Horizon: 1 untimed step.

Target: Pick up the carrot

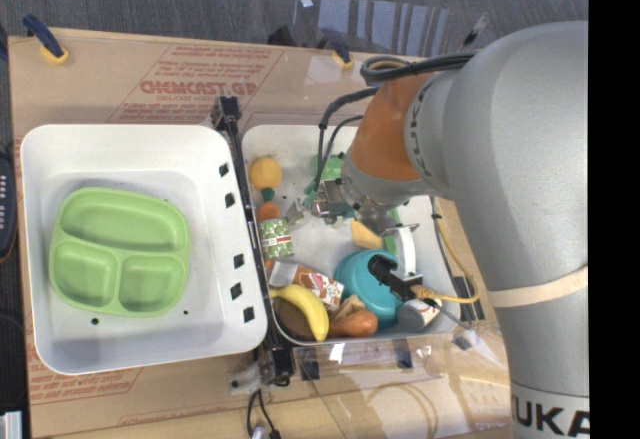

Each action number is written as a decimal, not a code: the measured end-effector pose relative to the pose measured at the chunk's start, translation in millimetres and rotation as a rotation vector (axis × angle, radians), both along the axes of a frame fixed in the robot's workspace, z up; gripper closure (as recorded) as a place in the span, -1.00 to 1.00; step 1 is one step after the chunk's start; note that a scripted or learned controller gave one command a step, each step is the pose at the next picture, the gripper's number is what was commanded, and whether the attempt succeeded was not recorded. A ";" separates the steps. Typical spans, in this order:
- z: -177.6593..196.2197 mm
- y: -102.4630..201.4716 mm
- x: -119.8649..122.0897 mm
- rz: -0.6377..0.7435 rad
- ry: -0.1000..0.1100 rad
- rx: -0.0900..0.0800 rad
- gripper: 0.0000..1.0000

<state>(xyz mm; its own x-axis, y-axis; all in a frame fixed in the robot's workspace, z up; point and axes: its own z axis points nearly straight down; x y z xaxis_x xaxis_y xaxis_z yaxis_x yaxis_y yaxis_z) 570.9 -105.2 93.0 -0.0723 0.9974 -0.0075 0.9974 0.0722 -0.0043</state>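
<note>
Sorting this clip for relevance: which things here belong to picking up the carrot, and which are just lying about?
Job: small orange carrot-like piece by the right white bin's left wall; metal end effector.
Lying about: curved yellow banana; round teal bowl; round yellow fruit; green compartment tray.

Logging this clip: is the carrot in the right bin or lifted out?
In the bin. The carrot lies by its left wall, below the orange, apart from the claw.

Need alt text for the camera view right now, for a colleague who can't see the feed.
The grey arm's gripper hangs low in the right bin, beside an orange carrot, among a banana, teal bowl and other toy food. The left bin holds a green divided plate.
</note>
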 end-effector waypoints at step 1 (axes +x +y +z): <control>-1.4 -44.6 -26.8 0.592 0.007 0.010 -1.00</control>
<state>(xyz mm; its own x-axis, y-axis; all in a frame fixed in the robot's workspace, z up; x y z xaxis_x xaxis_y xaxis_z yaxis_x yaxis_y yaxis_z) 544.1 -149.8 91.6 -0.6162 0.7876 0.0045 0.7875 0.6162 -0.0074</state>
